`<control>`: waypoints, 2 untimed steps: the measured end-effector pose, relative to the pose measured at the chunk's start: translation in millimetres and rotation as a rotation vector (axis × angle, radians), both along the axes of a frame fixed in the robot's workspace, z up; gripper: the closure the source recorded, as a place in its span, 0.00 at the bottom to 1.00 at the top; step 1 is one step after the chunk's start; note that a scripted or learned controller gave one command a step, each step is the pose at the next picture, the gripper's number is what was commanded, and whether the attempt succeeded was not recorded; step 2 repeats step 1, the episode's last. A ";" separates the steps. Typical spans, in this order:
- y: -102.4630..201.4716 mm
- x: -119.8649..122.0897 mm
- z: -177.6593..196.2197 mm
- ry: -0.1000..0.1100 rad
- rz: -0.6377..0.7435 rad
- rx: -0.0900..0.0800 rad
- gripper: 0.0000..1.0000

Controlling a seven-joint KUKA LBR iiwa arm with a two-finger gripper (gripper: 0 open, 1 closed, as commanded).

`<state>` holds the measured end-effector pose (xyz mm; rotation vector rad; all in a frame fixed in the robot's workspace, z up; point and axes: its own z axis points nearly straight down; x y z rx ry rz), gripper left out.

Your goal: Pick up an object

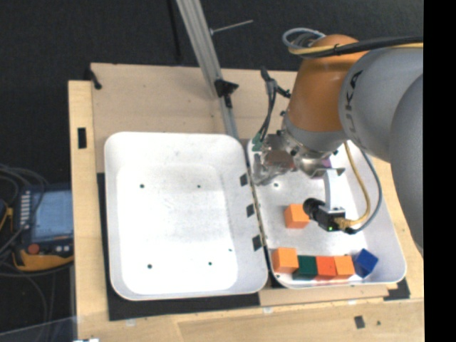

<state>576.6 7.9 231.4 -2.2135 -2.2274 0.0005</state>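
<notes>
The end effector (274, 164) is seen low over the upper left corner of the right bin (385, 223), close to the rim shared with the left bin (178, 212). Its spread cannot be told, since the metal head is viewed from above and is partly covered by the wrist. No object is seen in its grasp. The arm (356, 84), grey with an orange band, is seen entering from the right and covering the upper part of the right bin.

Objects are noted in the right bin. An orange block (296, 216) lies alone near the bin's middle, just below and to the right of the end effector and apart from it. Along the near rim a row is seen: an orange cube (286, 259), a green block (307, 267), a red-orange block (326, 266), a lighter orange block (344, 265) and a blue block (365, 261), set close together. A black fitting with a green light (324, 214) hangs from the arm beside the lone orange block.

Both bins rest on a pale wooden table (142, 91). A metal rail (203, 48) slants across the table's far edge. The floor around is dark; a device with a blue screen (53, 216) and cables lies to the left.
</notes>
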 end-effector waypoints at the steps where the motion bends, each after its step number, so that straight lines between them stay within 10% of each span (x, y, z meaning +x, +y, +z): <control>1: 58.9 -7.3 10.5 -0.003 0.003 0.002 1.00; 2: 58.9 -7.3 10.5 -0.003 0.003 0.002 1.00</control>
